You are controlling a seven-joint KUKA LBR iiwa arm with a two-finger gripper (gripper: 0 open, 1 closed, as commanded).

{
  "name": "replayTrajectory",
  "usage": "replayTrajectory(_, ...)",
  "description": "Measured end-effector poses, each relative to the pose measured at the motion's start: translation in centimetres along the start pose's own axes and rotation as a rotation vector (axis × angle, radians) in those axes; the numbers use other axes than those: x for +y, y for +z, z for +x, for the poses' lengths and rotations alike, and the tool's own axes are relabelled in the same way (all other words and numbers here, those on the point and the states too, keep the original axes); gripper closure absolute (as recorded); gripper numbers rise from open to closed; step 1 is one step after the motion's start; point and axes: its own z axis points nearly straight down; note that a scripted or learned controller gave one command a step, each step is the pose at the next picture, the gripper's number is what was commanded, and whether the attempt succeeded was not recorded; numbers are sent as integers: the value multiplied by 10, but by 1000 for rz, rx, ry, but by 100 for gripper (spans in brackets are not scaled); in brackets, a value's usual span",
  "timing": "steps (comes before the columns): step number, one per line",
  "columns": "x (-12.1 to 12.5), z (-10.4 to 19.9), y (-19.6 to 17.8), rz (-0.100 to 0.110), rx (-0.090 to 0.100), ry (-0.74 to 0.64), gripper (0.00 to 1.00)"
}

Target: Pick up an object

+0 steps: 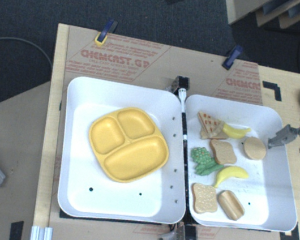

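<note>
A table (60, 72) seen from above carries two shallow white bins side by side. The left bin (71, 177) holds one yellow divided plate (128, 144), lying flat near the middle, likely a drop-off place for picked items. The right bin (282, 186) gathers all the toy food, kept together within the arm's reach: two bananas (235, 131) (232, 174), one waffle wedge (210, 125), two toast slices (223, 152) (204, 197), one round bun (254, 148), one green broccoli clump (205, 161) and one hot dog (231, 205). That makes eight pieces, lying loose and mostly apart (the broccoli touches the lower banana). The pincer (280, 138) hangs at the right bin's upper right edge, just beside the bun, nothing between its fingers; whether they are spread or pressed together I cannot tell.
</note>
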Motion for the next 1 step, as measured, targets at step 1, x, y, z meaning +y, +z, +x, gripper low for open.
replayTrajectory(1, -53, 66, -208, -20, -3, -4, 0)
